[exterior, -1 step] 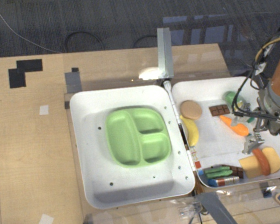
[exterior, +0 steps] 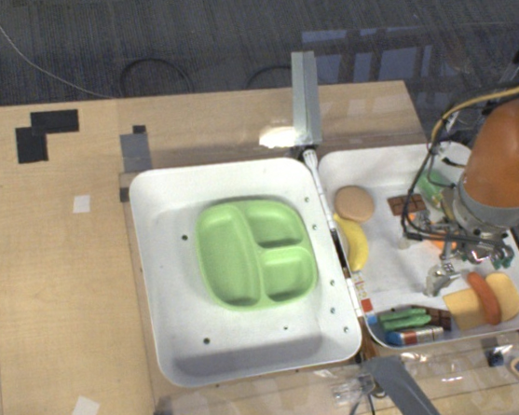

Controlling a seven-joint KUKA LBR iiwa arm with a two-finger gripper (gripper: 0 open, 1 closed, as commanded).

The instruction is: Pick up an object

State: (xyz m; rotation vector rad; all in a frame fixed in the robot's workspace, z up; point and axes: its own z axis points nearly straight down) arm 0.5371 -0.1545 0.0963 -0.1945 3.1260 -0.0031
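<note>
One gripper (exterior: 442,275), fingers spread and holding nothing, hangs near the right bin's (exterior: 381,168) front edge, the sausage (exterior: 484,296) just to its right.

1. You had even, fairly bright overhead light across the bench (exterior: 55,302).
2. A small glare patch burned out on the wood behind the left bin (exterior: 228,182), near the grey post (exterior: 305,98).
3. Soft shadow lay along that bin's near wall.
4. Your frame was slightly soft overall; the arm (exterior: 507,162) read blurred at the right.
5. The dark floor at top stayed dim.
</note>
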